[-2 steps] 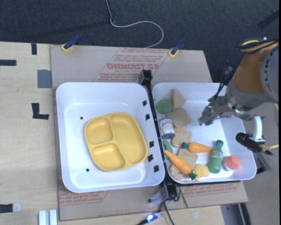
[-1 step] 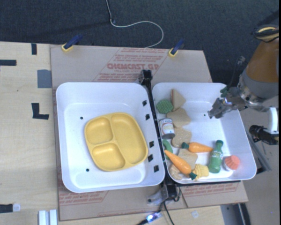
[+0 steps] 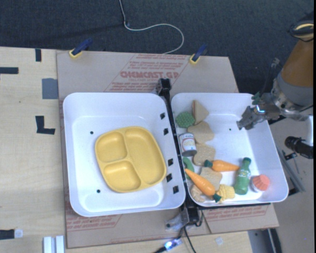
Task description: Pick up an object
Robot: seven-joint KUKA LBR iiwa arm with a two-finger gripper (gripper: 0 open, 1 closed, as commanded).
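Hovering dark two-finger gripper (image 3: 247, 121) over the right shallow white bin (image 3: 276, 157), well apart from the toys; fingers' spread impossible to tell. Nearest pickable: green plastic bottle (image 3: 243, 176) beside orange plastic carrot (image 3: 221, 165). Crowded heap, so risk of a glancing or empty grasp.

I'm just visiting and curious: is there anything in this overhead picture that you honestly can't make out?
- Tool: small and dark over the right bin; too blurred to judge its state.
- Arm: cut off by the picture's right edge.
- Can: label too small to read.
- Bread pieces: partly covered by the carrots, so their count is unclear.
- Pink item by the green bottle: too small to identify.
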